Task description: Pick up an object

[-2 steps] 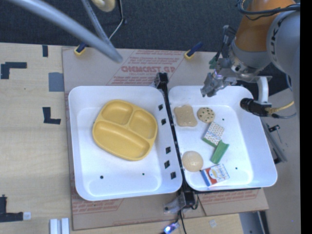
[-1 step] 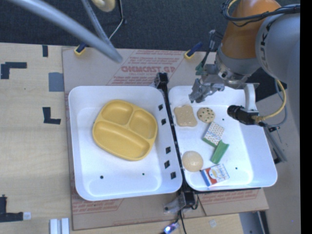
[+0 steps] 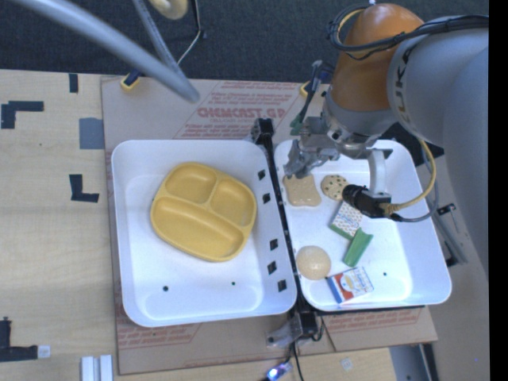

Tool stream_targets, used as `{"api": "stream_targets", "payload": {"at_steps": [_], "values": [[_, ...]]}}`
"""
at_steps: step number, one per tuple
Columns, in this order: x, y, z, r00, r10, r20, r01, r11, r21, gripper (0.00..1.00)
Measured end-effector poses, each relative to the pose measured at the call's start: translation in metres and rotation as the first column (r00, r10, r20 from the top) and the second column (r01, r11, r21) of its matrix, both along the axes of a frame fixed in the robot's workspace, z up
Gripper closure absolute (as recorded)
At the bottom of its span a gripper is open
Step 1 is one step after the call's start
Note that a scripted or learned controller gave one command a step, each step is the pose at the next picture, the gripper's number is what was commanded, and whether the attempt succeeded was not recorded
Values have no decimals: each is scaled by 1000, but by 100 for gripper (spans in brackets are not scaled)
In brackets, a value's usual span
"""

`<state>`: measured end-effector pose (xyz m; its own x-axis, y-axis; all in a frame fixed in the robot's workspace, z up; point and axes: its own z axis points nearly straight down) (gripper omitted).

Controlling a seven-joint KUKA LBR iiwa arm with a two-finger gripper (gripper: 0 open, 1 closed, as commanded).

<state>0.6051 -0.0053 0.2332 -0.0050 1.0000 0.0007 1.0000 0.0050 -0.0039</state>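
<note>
Closest to the lens, a small flat packet [image 3: 350,283] printed red, white and blue lies at the near edge of my right bin [image 3: 413,288], beside a smooth pale dome [image 3: 313,262] and a green rectangular block [image 3: 357,247]. Further in sit a speckled card [image 3: 346,220], a round chocolate-chip cookie [image 3: 333,186] and a tan toast-shaped slice [image 3: 302,192]. My gripper [image 3: 304,159] hangs over that slice's far edge, wrist bent downward; whether its fingers grasp anything, I cannot tell. A glossy yellow divided plate [image 3: 204,210] fills the left bin [image 3: 139,292].
</note>
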Motion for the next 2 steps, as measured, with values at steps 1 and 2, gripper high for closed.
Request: {"api": "stream_targets", "payload": {"at_steps": [1,2], "values": [[-28,51,-9,1000,0,-1,0,1000,0,100],[-49,100,-2,1000,2,0,-2,1000,1,100]]}}
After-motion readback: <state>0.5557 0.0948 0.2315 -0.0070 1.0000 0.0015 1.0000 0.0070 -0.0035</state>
